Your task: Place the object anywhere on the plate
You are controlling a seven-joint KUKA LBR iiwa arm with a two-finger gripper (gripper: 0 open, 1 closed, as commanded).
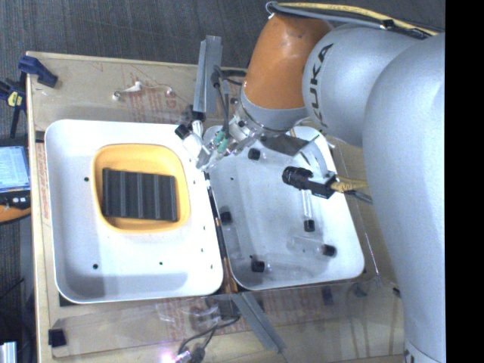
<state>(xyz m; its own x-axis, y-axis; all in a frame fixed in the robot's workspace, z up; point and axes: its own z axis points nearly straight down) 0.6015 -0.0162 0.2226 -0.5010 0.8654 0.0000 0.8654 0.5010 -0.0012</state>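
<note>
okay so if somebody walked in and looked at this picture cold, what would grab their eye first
Most likely the big grey arm with its orange band, filling the right side and leaning over the right bin. Next, the yellow plate in the middle of the left bin, with a dark ridged object lying on it. The gripper hangs near the gap between the two bins, at their far edge.

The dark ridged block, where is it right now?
The dark ridged block lies on the yellow plate in the left bin, apart from the end effector.
</note>
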